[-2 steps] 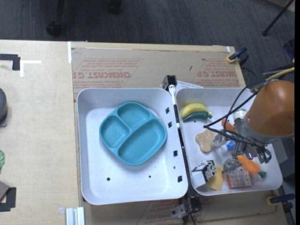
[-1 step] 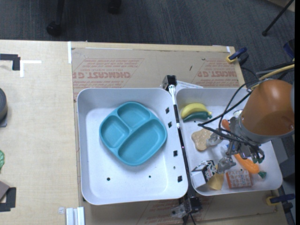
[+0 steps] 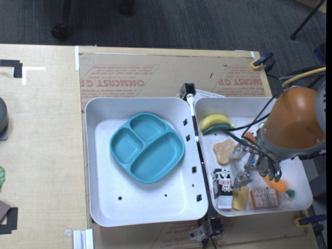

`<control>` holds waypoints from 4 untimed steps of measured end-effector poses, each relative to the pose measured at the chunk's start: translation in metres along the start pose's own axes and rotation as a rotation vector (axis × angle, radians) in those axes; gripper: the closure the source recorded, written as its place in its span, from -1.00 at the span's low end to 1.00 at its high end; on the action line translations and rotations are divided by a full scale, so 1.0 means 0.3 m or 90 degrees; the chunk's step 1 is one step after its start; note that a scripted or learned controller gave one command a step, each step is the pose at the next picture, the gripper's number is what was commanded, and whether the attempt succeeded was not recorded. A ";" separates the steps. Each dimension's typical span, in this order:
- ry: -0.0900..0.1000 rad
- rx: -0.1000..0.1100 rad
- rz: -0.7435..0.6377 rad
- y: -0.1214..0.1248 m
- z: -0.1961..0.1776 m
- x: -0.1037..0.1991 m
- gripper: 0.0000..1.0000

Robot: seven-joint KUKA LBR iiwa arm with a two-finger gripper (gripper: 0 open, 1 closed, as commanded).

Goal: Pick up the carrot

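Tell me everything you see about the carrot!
The carrot is orange with a small green tip at its lower right end, and it looks like smooth toy plastic. It lies flat and slanted on the floor of the right bin, near that bin's right wall. Much of it is hidden under the arm, so its upper end cannot be made out. The claw hangs just to its left. Just below and left of it lies an orange-red packet.

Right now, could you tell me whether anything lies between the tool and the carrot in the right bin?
Nothing visible does: the tool hangs just left of the carrot, with bare bin floor between them.
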State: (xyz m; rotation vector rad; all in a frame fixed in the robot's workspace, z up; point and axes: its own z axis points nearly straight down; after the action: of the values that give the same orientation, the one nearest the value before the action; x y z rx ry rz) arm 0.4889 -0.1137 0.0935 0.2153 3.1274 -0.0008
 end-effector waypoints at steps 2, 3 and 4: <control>-0.006 -0.001 -0.095 -0.270 -0.030 -0.063 1.00; -0.006 -0.001 -0.095 -0.271 -0.030 -0.062 -1.00; -0.011 -0.002 -0.092 -0.264 -0.062 -0.072 1.00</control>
State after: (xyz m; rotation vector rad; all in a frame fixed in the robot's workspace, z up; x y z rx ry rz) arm 0.4994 -0.1951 0.1123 -0.0110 3.1174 0.0024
